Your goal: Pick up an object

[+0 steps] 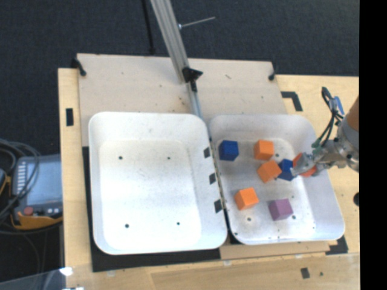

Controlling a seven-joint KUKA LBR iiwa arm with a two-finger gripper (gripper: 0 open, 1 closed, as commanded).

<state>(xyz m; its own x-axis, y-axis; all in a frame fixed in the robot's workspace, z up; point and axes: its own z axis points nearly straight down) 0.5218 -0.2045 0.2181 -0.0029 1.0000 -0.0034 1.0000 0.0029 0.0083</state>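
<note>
The jaws (300, 165) sit low in the right bin (320, 222), against a small blue block (286, 170) beside an orange cube (269, 171). Whether they grip it, I cannot tell.

The arm (347, 132) is running off the right edge, so most of it is cut away. Its jaws are overlapping a small blue block (286, 170), hiding part of it, and whether they are gripping it is too blurred to tell.
</note>
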